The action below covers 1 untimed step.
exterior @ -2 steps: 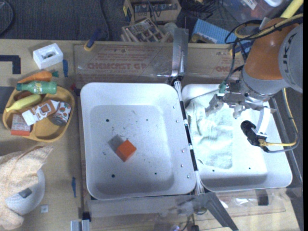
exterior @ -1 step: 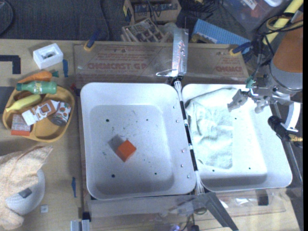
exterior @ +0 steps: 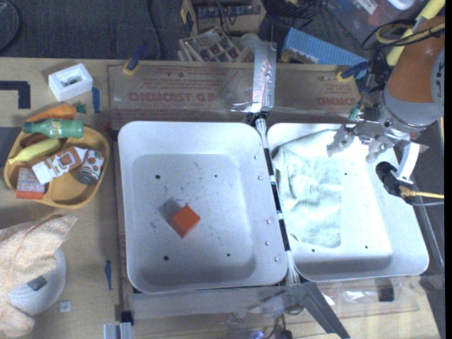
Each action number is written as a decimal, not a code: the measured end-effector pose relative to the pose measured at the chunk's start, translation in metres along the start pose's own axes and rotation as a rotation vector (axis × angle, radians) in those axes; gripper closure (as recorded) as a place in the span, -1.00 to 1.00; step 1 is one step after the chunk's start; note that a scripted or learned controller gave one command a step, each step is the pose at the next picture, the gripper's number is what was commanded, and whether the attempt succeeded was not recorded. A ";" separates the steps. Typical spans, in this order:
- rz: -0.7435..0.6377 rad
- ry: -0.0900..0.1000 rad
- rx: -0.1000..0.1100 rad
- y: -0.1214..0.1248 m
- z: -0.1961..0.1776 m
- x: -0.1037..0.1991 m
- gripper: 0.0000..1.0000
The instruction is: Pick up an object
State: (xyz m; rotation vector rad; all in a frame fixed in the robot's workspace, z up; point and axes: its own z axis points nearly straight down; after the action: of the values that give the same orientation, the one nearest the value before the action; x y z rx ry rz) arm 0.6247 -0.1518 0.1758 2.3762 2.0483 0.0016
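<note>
My pincer (exterior: 367, 141) hangs over the right bin's (exterior: 406, 260) far edge, released, nothing in it. Towel (exterior: 311, 196) lies below-left. Orange cube (exterior: 186, 220) in left bin (exterior: 141, 147).

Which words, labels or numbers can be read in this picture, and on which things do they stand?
None reads with certainty.
Clear panel behind the bins: large reddish letters, seemingly mirrored, too blurred to quote.
Packets in the yellow bowl: printing too small.
White box: dark mark, unreadable.
Orange block: no text.

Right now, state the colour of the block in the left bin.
Orange block, seen in the camera view.
</note>
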 end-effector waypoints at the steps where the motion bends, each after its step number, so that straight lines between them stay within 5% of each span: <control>1: -0.062 0.002 0.006 -0.029 0.069 0.048 -1.00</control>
State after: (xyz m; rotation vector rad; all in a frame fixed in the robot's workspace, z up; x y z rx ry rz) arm 0.6028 -0.1007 0.1064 2.3162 2.1251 -0.0022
